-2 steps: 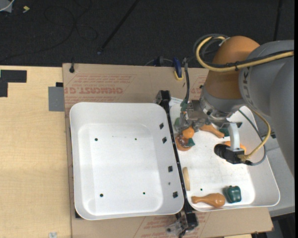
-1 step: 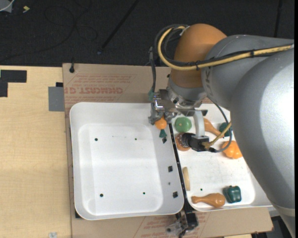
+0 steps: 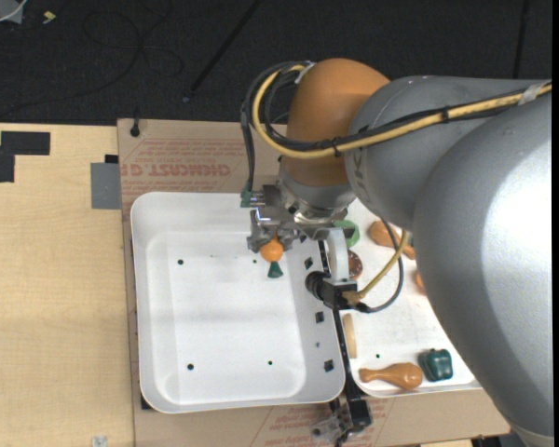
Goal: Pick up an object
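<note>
The tool [image 3: 272, 240] hangs over the far right part of the left bin [image 3: 158, 250], close to the wall it shares with the right bin [image 3: 401, 329]. Between its fingers sits a small toy carrot [image 3: 273, 252], so the tool is closed on it: the orange body is up in the grip and the green leaf end points down toward the near edge of the bin, giving a long axis that runs roughly far to near, close to upright under the tool. The wrist with its orange band [image 3: 331, 110] stands right above, pointing down, and the thick grey arm [image 3: 484, 231] sweeps in from the right, covering much of the right bin. A black and yellow cable [image 3: 354, 291] loops beside the tool.

In the right bin, near its near edge, lie a tan drumstick-shaped toy [image 3: 391, 375] and a dark green block [image 3: 437, 365], side by side. Both bins rest on the worktop [image 3: 47, 296].
</note>
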Motion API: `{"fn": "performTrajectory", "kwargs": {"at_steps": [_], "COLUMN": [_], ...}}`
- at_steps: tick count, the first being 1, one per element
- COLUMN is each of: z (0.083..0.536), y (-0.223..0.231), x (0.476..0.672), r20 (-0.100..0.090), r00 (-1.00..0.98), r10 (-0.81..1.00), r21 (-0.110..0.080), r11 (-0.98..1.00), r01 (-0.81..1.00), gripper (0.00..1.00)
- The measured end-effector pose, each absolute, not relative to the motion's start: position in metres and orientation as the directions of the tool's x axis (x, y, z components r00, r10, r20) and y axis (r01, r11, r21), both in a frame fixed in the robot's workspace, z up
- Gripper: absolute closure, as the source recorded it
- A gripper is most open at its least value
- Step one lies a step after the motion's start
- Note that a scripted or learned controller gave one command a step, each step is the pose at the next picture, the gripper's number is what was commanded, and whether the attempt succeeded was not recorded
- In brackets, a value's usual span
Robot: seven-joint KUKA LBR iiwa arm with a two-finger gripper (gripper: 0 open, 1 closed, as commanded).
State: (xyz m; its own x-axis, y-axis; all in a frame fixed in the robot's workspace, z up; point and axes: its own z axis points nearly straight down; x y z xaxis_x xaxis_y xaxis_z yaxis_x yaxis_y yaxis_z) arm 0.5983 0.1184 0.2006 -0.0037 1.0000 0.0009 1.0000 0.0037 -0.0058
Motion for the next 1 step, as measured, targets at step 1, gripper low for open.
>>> {"fn": "performTrajectory", "kwargs": {"at_steps": [1], "z": [0.1871], "y": [0.1715], "x": [0.5337], "r20": [0.0], "r00": [-0.005], "r10": [1.0], "r21": [-0.01], "r11": [0.005], "r01": [1.0], "gripper": [1.0]}}
